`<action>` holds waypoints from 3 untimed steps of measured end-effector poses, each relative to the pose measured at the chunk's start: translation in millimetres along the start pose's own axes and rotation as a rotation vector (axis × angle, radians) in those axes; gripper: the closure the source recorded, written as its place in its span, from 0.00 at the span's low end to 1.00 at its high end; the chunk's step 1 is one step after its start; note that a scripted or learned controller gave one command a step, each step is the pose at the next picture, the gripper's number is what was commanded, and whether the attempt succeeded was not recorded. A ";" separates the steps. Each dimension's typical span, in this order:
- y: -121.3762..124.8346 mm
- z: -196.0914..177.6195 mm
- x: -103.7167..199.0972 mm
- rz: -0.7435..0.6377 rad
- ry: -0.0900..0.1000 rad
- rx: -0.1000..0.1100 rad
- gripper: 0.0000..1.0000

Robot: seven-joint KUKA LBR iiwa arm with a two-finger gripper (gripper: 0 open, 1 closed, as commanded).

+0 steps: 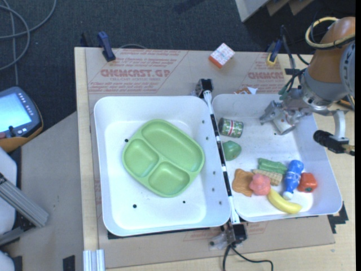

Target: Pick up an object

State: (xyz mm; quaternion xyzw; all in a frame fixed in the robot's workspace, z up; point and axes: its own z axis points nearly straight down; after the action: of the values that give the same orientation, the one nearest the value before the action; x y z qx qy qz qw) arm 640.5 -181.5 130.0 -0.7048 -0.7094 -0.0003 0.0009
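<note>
Objects: can (230,127), banana (284,202), blue bottle (291,178) all lie in right bin (330,179). Gripper (280,117) over bin's upper area, fingers spread, gripping nothing.

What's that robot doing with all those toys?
The robot arm reaches in from the right, and its hand hovers over the far end of the right bin. It is not holding anything yet. The toys lie in that bin: a small can, a green piece, a pink toy, a blue bottle and a banana. The left bin holds a green divided plate.
</note>
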 end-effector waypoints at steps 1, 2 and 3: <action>20.3 -26.2 6.0 0.004 -0.003 -0.005 0.00; 26.4 47.0 -0.2 0.005 -0.003 -0.001 0.00; -74.3 -32.7 -25.5 0.012 -0.003 0.000 0.00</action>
State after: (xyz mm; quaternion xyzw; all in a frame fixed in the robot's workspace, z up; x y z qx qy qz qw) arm 566.3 -207.5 162.7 -0.7093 -0.7050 0.0009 -0.0002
